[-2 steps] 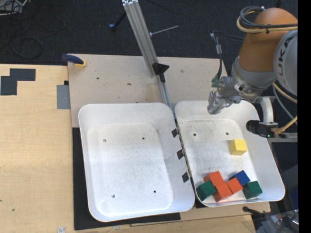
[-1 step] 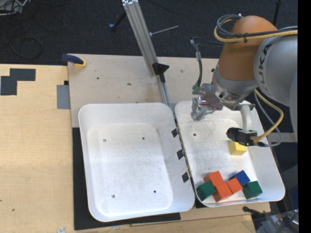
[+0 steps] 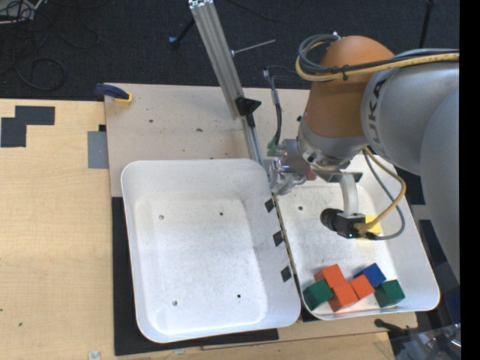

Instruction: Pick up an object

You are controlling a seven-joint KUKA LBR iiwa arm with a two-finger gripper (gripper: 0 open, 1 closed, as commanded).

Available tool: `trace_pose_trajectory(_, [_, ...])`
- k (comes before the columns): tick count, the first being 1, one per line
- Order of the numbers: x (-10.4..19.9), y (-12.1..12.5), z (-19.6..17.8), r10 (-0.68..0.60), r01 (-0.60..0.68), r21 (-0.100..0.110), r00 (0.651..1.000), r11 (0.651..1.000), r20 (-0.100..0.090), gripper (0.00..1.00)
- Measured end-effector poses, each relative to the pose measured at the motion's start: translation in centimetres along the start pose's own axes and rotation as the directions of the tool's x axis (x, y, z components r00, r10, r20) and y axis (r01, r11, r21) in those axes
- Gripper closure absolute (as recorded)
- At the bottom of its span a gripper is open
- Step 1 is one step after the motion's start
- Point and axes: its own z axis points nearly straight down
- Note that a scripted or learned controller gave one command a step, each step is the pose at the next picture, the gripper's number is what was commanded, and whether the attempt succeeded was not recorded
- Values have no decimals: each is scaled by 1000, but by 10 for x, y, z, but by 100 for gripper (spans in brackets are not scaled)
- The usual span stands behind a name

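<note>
Five blocks sat clustered at near end of right bin; gripper hung over bin's far-left corner, well apart from them, finger state not discernible. Step judged: approach. Next move called for travel toward cluster, then descent

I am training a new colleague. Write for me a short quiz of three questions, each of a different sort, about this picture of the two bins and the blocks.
1. True or false: the coloured blocks lie in the left bin.
2. Multiple choice: in which part of the right bin are the blocks gathered? A) the far corner B) the near corner C) the middle
3. Short answer: which colours do the blocks have?

Key:
1. False; they lie in the right bin.
2. B, the near corner, at the bottom of the picture.
3. Orange, green and blue.
</note>
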Motion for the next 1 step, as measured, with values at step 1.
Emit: trace_pose_trajectory(1, [44, -11, 7, 0, 0, 0, 1000, 1000, 1, 100])
